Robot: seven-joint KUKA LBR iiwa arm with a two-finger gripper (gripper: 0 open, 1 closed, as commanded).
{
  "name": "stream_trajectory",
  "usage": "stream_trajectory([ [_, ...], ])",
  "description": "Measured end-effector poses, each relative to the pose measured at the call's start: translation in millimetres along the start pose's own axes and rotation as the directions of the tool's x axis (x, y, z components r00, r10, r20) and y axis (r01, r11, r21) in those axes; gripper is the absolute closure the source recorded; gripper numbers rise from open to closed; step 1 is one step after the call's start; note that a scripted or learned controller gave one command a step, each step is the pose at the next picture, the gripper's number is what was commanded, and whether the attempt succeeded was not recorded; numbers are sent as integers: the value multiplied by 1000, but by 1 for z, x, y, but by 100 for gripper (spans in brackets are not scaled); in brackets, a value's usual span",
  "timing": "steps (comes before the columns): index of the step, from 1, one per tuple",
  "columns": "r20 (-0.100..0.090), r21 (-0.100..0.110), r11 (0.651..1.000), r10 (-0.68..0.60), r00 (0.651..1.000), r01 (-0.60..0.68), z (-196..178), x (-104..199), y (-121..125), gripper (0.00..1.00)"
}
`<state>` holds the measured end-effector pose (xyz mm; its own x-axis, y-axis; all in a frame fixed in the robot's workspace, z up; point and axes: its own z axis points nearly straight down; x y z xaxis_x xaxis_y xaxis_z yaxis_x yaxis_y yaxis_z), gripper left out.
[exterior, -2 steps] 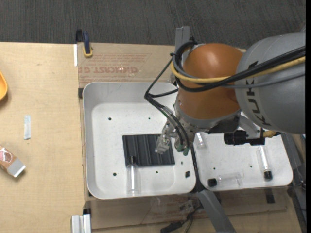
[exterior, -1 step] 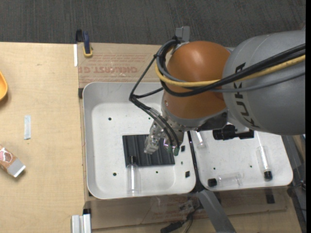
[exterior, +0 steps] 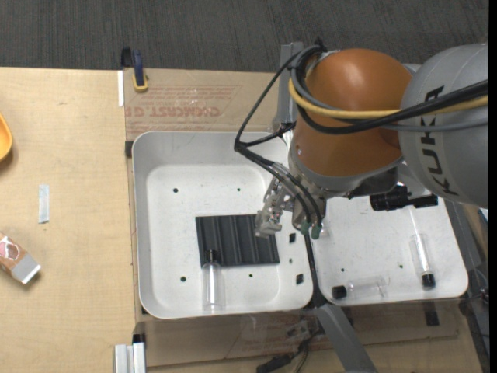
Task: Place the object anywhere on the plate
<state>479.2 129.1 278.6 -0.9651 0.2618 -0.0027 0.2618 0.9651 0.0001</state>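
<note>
While hovering the gripper [exterior: 272, 220] over the right edge of the black ribbed plate [exterior: 233, 239] at frame centre, leaving the clear tube [exterior: 211, 284] lying to its lower left, touching the plate's bottom edge; blurring the grip state beyond telling.

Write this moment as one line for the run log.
pincer: over right edge of black ribbed plate | clear plastic tube: lying at plate's front-left corner, left white bin | grip: not discernible
</note>
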Motion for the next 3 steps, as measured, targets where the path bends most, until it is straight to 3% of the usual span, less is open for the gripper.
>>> stream_trajectory([
  [1,-4,0,983,-186,983,186,31,13,41,100],
  [2,-4,0,983,-184,983,184,39,0,-4,100],
  [3,-4,0,951,-308,951,308,66,7,21,100],
])
